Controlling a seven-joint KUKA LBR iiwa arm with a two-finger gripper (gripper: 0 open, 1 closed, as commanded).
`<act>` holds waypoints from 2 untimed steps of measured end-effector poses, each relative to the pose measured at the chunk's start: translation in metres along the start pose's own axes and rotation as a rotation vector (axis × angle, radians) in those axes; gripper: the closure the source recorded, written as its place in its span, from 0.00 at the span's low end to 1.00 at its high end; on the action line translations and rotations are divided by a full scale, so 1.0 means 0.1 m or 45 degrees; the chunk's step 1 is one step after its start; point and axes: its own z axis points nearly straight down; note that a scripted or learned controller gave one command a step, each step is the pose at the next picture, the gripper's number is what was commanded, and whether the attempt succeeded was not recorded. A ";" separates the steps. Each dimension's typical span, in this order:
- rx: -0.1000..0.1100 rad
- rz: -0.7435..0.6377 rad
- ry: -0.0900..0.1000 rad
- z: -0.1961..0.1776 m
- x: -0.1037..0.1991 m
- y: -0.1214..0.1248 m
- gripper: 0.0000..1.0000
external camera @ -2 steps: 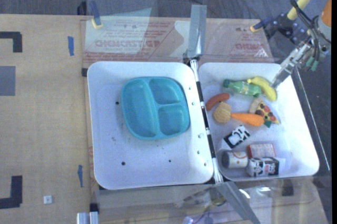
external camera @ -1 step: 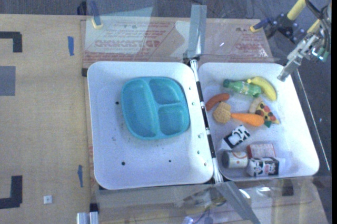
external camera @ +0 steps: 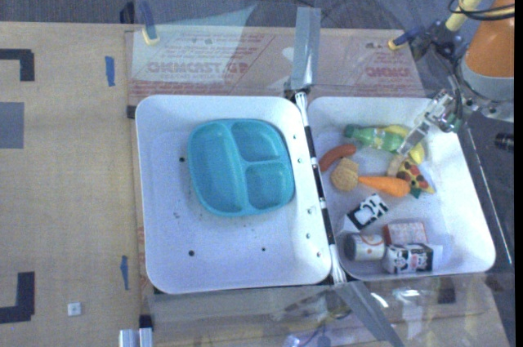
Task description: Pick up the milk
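Tool (external camera: 431,121) up at the far right corner of the right bin (external camera: 478,235), poised above a yellow banana (external camera: 415,148). Spread or pressed together: impossible to tell at this slant. Nothing visibly pinched.

Then, from the left:

- Pale wooden counter (external camera: 65,198) with black corner marks.
- Left bin (external camera: 163,255) carrying just a blue divided plate (external camera: 241,167), set a little toward the far side.
- In the right bin, an orange sausage (external camera: 337,155) near the dividing wall, and a tan lumpy ball (external camera: 346,173) just beside it.
- Nearer the front, the milk (external camera: 369,211): probably the small carton in black-and-white cow print, tilted, apart from its neighbours.
- Below it, a grey can (external camera: 362,246) on its side, touching a second black-and-white pack (external camera: 410,259). A reddish box (external camera: 406,233) just behind.
- Hard to rule out that second pack as the real milk, given the blur.
- Farther back, a green bottle (external camera: 376,137) lying flat and a carrot (external camera: 384,185) pointing left.

Step in hand, judging by the layout: still the approach, with no grasp begun and the milk untouched, well apart from the tool.

Next move, as a judgement: travel forward and left across the bin, clearing the carrot. Line up over the cow-print carton, match its tilt, and descend with room on both sides. Chief risk: nudging the can or the box.
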 end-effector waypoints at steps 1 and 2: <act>-0.003 -0.009 -0.005 -2.35 0.29 0.35 0.00; -0.002 -0.117 -0.005 -0.03 0.29 -0.26 0.00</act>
